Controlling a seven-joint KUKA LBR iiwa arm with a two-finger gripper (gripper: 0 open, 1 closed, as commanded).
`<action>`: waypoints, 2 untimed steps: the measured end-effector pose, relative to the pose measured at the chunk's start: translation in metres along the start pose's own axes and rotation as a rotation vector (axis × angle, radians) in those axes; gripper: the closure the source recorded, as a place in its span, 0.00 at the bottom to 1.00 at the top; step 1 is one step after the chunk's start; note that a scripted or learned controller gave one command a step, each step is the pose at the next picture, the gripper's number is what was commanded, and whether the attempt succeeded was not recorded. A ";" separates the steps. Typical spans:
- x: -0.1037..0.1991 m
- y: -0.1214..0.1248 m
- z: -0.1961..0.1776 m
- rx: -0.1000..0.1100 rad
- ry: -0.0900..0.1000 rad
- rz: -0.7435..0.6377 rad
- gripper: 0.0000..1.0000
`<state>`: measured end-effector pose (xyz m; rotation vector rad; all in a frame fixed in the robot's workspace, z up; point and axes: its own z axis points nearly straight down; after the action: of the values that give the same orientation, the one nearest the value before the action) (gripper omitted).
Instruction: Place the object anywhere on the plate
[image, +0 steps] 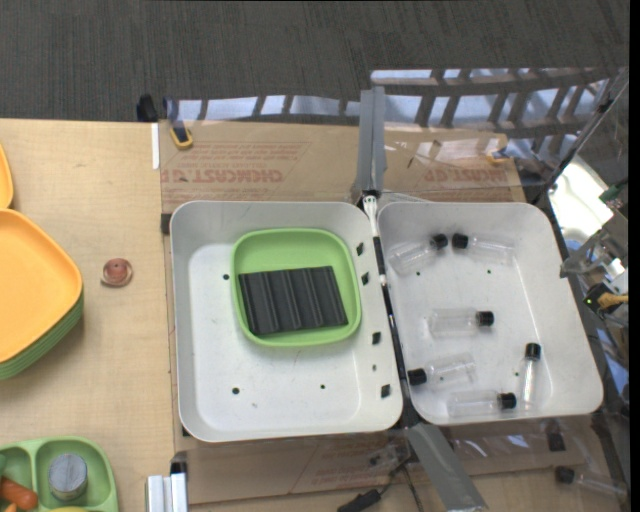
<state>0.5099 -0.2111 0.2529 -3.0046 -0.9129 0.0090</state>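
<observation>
A green square plate (245, 262) lies in the left white bin (200, 380), towards its back. A dark grey ribbed rectangular block (291, 300) lies flat on the plate, covering its middle and lower part. The right white bin (560, 400) holds several clear tubes with black caps, among them one (462, 322) near the middle and one (529, 370) standing at the right.
Stacked orange plates (35, 290) and a small reddish disc (117, 271) sit on the wooden bench at the left. A green compartment tray (40, 475) is at the bottom left. Cardboard (260, 170) lies behind the bins. Metal framing and cables (595, 270) crowd the right edge.
</observation>
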 end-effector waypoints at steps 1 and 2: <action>-0.008 0.008 0.007 0.001 0.000 0.029 0.00; -0.014 0.004 -0.001 0.000 0.001 0.082 0.00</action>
<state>0.5006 -0.2224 0.2536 -3.0395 -0.7887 0.0080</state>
